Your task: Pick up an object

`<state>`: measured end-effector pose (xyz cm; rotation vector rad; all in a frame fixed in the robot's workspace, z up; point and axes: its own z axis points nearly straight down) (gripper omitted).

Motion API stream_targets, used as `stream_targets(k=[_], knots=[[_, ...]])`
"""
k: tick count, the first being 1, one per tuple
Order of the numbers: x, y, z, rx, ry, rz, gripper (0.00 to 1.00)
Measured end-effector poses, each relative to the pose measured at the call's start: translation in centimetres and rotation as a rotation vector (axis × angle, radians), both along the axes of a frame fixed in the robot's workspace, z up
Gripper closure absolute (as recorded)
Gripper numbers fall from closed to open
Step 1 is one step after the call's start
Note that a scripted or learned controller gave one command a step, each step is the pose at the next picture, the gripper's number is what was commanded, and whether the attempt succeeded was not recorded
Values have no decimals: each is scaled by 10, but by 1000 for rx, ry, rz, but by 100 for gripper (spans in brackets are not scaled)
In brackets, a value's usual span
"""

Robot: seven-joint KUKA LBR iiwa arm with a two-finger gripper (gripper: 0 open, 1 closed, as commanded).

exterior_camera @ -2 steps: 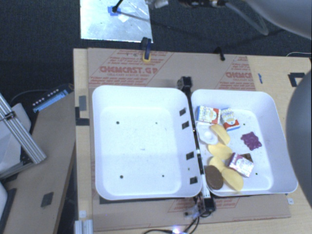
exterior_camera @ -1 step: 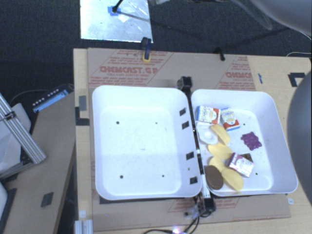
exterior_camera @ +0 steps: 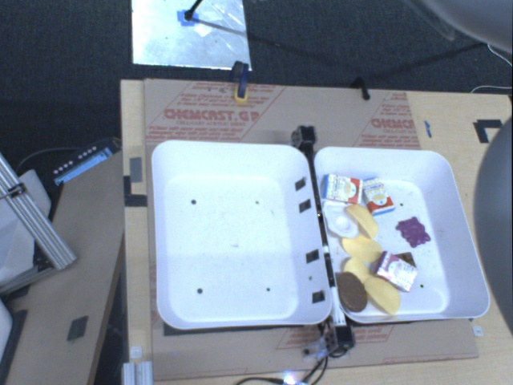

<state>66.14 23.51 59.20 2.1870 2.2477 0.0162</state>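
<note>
Rightward, objects (exterior_camera: 369, 239) crowd right bin's (exterior_camera: 449, 179) inner edge.

Two smooth, matt white plastic bins (exterior_camera: 224, 175) sit on printed brown cardboard (exterior_camera: 264, 107), beside shiny sheet metal (exterior_camera: 160, 22)

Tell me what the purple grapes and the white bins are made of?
The purple grapes look like toy plastic: flat, even colour with a dull finish, though they are too small to be sure. The white bins look like moulded plastic, smooth and slightly glossy, with rounded corners and soft light reflections on their walls.
</note>
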Motion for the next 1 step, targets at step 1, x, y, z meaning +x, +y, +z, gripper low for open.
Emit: stream_targets(k=[1], knots=[[0, 0, 12, 0, -5, 4, 100]])
